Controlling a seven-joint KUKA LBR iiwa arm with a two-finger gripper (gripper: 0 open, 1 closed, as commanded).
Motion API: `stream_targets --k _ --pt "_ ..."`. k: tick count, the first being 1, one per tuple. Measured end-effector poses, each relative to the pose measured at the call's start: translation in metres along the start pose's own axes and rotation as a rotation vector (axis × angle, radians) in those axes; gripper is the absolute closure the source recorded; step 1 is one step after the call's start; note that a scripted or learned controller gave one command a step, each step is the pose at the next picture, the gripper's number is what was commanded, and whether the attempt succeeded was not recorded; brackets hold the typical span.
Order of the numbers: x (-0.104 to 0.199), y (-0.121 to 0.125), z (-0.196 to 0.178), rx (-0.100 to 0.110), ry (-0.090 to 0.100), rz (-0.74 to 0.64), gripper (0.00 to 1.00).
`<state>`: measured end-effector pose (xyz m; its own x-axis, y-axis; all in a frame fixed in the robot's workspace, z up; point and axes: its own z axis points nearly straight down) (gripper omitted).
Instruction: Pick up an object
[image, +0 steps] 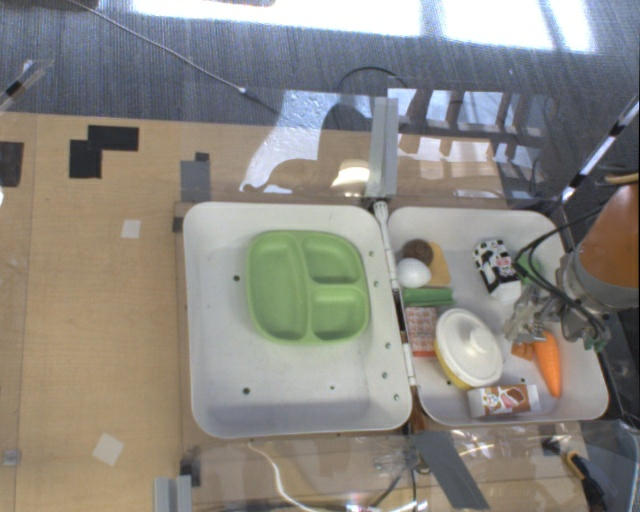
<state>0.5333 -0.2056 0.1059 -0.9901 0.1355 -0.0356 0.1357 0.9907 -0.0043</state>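
My gripper (532, 322) reaches in from the right and hangs low over the right bin (590, 400), just above the leafy end of an orange carrot (548, 366). The carrot lies along the bin's right side. To its left sits a white bowl with a yellow rim (468, 346). A black-and-white cow-patterned toy (493, 264) lies behind the gripper. A small brown-and-white carton (503, 400) lies on its side at the bin's front. I see nothing held in the gripper.
A brown ball (418, 251), a white egg (413, 272), a green block (427, 296) and a red-printed packet (421, 330) line the right bin's left wall. A green divided plate (306, 286) lies in the left bin (220, 400).
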Motion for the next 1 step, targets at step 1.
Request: stream_targets --k 1 --pt "0.0004 0.0002 0.0006 0.000 0.001 -0.001 0.00"
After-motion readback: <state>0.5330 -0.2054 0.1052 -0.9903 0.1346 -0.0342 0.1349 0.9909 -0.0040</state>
